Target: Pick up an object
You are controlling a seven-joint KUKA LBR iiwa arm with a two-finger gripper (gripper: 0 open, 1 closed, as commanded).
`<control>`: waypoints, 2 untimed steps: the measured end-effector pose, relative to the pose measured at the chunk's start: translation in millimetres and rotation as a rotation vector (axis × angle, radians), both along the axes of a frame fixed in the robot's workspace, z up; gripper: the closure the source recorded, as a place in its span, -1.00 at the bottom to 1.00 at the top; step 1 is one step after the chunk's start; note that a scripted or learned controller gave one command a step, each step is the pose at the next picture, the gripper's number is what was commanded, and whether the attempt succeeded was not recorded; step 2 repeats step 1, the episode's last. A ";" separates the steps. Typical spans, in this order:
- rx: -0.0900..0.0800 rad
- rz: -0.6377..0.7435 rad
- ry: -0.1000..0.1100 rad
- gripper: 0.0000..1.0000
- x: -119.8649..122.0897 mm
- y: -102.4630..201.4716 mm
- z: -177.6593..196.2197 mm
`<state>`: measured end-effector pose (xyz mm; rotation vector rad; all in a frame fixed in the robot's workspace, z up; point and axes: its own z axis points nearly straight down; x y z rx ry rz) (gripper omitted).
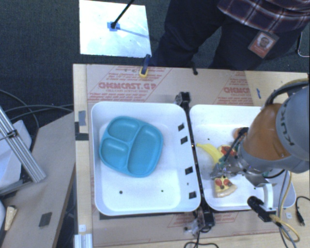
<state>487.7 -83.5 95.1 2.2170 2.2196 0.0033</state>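
The worktop (pixel 121 80) carries two shallow white bins side by side. The left bin (pixel 104 193) holds a blue divided plate (pixel 131 146), which lies flat towards the bin's far left part and has three compartments.

The right bin (pixel 218 118) holds several small toy foods. A yellow banana (pixel 209 151) lies near the divider between the bins, curving from the left towards the middle of the bin. Just to its right sits a small red and green piece (pixel 226 152), too small to make out clearly. Nearer the camera's edge of the bin, a pizza slice (pixel 224 186) lies flat with its red topping facing up. A small orange-brown item (pixel 238 132) shows at the far side, partly hidden by the arm.

The grey arm (pixel 276 140) with its orange band reaches in from the right and hangs over the right bin. The claw (pixel 222 170) points down to the left, its tip just above the far edge of the pizza slice and just near of the banana. The claw looks dark and blurred, so whether it is wide or narrow cannot be told, and nothing can be seen gripped in it.

A person in dark trousers and a plaid shirt (pixel 261 14) stands at the far side of the worktop.
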 end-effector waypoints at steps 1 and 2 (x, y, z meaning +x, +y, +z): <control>0.005 0.012 -0.008 1.00 39.6 74.0 94.7; 0.005 0.012 -0.008 1.00 39.6 74.0 94.7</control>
